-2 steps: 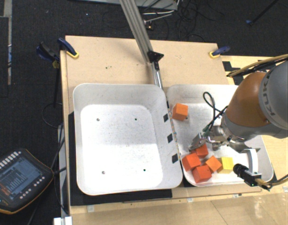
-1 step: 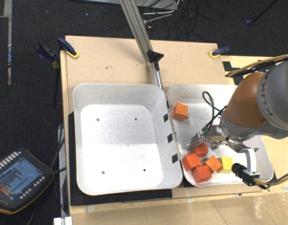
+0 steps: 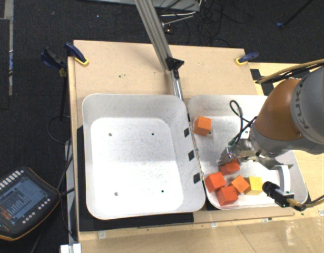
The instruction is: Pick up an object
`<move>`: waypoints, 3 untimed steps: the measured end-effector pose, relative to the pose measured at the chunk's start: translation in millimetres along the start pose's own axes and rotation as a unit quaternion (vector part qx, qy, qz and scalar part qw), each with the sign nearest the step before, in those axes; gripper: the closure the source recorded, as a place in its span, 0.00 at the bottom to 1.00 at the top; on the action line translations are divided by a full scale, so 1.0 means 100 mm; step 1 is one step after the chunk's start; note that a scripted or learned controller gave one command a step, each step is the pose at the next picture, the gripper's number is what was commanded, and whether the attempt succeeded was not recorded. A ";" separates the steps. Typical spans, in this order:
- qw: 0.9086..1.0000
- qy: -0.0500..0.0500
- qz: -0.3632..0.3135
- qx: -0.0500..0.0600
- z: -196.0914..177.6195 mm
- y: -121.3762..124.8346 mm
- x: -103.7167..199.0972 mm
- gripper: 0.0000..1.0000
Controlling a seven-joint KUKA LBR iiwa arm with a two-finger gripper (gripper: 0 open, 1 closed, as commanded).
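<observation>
- Sitting lowest in the frame, at the lower left, a grey handheld pendant [image 3: 18, 202] lies on the dark floor beside the bench [image 3: 125, 67].
- Along the lower edge of the right bin [image 3: 217, 107], a red block [image 3: 227, 195], a red-orange block [image 3: 215, 181], an orange block [image 3: 240, 184] and a yellow block [image 3: 255, 185] huddle together, touching or just beside one another.
- Just above that cluster, the gripper [image 3: 229, 159] is down in the right bin over another red block [image 3: 230, 167]; whether it is released or clenched cannot be made out.
- Higher in the same bin, an orange cube [image 3: 203, 125] sits apart near the left wall.
- The left bin [image 3: 133, 154] fills the middle left.
- At the top, a slanted metal pole [image 3: 154, 28] crosses the bench's far edge.
</observation>
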State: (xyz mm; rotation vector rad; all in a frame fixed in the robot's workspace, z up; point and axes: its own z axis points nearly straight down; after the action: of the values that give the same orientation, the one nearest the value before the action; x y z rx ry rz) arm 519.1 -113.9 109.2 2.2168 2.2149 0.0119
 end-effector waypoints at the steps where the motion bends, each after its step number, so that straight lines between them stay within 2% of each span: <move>1: 1.000 0.000 -0.002 0.003 -0.53 -0.03 0.09 1.00; 2: 1.000 0.000 -0.003 0.002 -1.04 0.06 0.17 1.00; 3: 1.000 0.000 -0.002 0.004 -1.26 0.07 0.17 1.00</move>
State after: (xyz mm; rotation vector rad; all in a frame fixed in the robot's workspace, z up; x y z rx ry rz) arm 525.1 -96.7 235.1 2.2150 2.2230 0.0032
